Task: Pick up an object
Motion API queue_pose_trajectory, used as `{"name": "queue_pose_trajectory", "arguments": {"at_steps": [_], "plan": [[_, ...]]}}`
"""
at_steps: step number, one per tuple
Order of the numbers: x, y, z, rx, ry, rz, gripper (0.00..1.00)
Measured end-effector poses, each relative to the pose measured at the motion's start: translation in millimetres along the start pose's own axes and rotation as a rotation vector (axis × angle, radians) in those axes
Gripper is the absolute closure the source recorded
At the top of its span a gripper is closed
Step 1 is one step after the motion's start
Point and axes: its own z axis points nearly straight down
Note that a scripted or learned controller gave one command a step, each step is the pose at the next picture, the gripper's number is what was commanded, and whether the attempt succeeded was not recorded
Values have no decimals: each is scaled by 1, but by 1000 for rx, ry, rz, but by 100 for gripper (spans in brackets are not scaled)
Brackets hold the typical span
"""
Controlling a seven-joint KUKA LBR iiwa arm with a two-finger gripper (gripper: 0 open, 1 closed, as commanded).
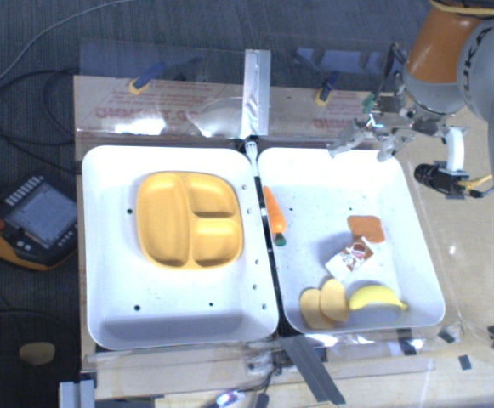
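Objects for picking, right-hand shallow white plastic bin (417, 228): I count five candidates.

1. Slim orange carrot with a green tip (273, 215), lying lengthwise along the bin's left wall, close to the divider between the two bins.
2. Flat brown-orange slab, bread-like (366, 226), mid-right of the bin floor.
3. Small white packet with a red print (352, 259), just below the slab, tilted.
4. Yellow banana (376, 297), curved, near the bin's front wall.
5. Tan rounded pieces, cookie-like (323, 306), overlapping one another, touching or nearly touching the banana on its left.

Left-hand shallow white bin (102, 253): one yellow compartment tray (189, 219) with three wells, sitting about centre.

End effector (374, 136): I see it at the back rim of the right bin, above and behind all five items, well apart from each. It carries nothing. Whether its fingers stand spread or closed I cannot tell; the metal parts there read as a tangle at this angle.

Step in hand, my judgement: approach, with no grasp begun and no target yet evident from its position.

Next move, my judgement: I would want the arm to travel forward over the bin and settle above one item before descending. The carrot hugs the wall, leaving little room for a finger on that side. The banana and tan pieces crowd each other. The slab and packet lie in more open floor, though both look flat and low.
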Motion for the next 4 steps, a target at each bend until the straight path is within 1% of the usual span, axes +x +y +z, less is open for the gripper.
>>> {"name": "queue_pose_trajectory", "arguments": {"at_steps": [1,2,3,4], "plan": [[-29,-11,122,1,-5,107,0],[-42,-71,105,0,-4,182,0],[-58,-85,144,-13,5,37,0],[-61,-83,135,-20,-2,38,100]]}}
